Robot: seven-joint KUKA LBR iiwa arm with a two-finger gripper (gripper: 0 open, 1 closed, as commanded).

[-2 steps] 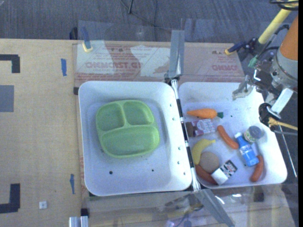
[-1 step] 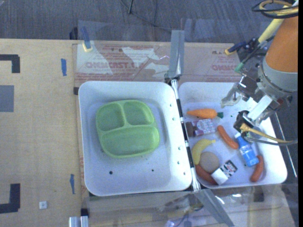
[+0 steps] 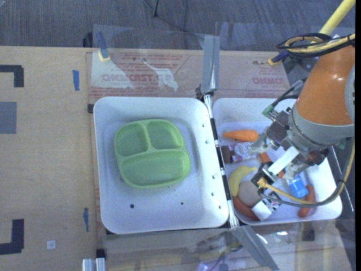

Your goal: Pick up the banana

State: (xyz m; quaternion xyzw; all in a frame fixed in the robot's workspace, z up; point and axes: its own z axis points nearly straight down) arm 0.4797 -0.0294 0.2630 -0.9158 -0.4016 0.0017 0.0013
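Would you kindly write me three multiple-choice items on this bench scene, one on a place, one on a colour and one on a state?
1. Where does the banana lie?
A. in the left bin
B. in the right bin
C. on the bench outside the bins

2. What colour is the divided tray?
A. green
B. blue
C. red

3. How does the tray sit?
A. stood on edge against the wall of the left bin
B. upside down on the bench
C. flat, open side up, in the left bin

Answers:
1. B, the yellow banana lies in the right bin, below the carrot.
2. A, the tray is light green all over.
3. C, its three compartments face up from the left bin's floor.
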